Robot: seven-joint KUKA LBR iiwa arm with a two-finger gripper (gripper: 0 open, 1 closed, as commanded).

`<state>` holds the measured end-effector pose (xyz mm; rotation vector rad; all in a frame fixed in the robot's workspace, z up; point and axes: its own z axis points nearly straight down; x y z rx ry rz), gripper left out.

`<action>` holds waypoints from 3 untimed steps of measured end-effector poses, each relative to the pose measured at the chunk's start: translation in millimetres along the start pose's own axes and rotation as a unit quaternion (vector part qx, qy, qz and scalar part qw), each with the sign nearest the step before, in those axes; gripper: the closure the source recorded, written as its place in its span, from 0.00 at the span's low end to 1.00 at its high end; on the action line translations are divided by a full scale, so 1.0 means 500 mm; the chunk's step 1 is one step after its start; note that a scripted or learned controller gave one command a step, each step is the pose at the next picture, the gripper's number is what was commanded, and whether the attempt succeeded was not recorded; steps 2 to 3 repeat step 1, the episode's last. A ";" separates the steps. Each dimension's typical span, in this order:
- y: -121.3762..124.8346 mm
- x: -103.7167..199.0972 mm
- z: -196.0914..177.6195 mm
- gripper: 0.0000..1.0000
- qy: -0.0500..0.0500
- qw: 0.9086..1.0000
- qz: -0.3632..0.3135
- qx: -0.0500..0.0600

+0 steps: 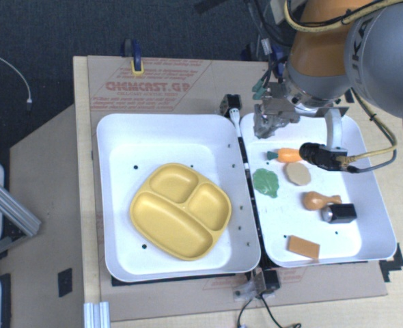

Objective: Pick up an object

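Note:
My gripper hangs over the far left corner of the right bin, with nothing visibly held. Just in front of it lies a small orange carrot. A green leafy piece lies near the bin's left wall. A beige round piece, a tan pear-shaped piece, a black cylinder and an orange-brown block are spread toward the front right.
The left bin holds a yellow divided plate. A black divider rail runs between the two bins. The grey and orange arm comes in from the upper right, over the right bin's far edge.

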<state>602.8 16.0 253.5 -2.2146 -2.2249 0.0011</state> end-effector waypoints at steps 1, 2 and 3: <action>0.041 0.091 -0.001 1.00 0.000 1.000 0.000 -0.003; 0.041 0.091 -0.001 1.00 0.000 1.000 0.000 -0.003; 0.041 0.091 -0.001 1.00 0.000 1.000 0.000 -0.003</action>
